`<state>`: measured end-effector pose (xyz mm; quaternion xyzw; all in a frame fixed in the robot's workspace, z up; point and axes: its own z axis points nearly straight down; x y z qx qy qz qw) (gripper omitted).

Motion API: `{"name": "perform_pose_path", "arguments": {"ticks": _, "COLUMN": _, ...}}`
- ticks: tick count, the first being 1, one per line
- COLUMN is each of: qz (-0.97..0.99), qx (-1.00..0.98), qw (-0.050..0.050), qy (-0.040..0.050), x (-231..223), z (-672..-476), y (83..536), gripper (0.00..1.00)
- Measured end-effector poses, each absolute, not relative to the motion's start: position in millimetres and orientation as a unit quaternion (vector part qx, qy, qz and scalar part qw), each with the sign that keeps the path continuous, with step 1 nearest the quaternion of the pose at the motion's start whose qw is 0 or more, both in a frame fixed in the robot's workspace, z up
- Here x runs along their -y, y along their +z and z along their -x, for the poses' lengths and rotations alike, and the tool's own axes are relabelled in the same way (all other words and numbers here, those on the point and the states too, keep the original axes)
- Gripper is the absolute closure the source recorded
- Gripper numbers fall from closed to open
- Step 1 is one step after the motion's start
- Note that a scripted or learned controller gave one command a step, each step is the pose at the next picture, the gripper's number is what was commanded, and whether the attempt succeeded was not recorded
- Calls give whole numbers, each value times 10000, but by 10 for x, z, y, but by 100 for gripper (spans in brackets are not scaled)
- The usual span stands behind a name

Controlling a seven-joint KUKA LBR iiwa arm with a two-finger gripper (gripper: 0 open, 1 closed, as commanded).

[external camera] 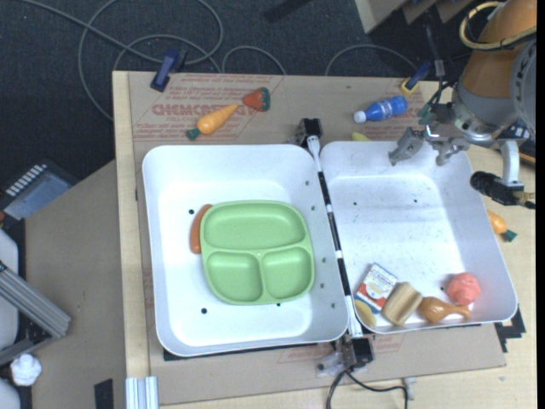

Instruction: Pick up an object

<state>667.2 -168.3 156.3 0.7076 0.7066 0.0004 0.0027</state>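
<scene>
Bench [213, 373] w/ two bins [170, 313], carrot [215, 118], bottle [381, 109].

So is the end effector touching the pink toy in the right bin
Apart. The camera view shows the end effector at the right bin's far edge, while the pink toy lies in its near corner, bare white floor between them.

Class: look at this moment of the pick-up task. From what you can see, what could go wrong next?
1. The gripper hangs at the right bin's far rim; a straight descent may strike the rim.
2. The pink toy, brown piece and small carton crowd the near corner, so the fingers might wedge against a wall or catch two at once.
3. The blue bottle lies outside the bins.
</scene>
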Motion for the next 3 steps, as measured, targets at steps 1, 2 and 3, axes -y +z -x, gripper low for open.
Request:
{"name": "perform_pose_path", "arguments": {"ticks": 1, "qz": -7069, "qx": -7074, "qw": -11, "qy": -3, "x": 1474, "z": -6663, "y": 1271, "gripper": 0}}
{"name": "perform_pose_path", "arguments": {"ticks": 2, "qz": -7074, "qx": -7068, "qw": 26, "qy": -1, "x": 2255, "z": -6476, "y": 1605, "gripper": 0}}
{"name": "perform_pose_path", "arguments": {"ticks": 3, "qz": -7069, "qx": -7073, "qw": -12, "qy": -4, "x": 2114, "z": -6449, "y": 1153, "gripper": 0}}
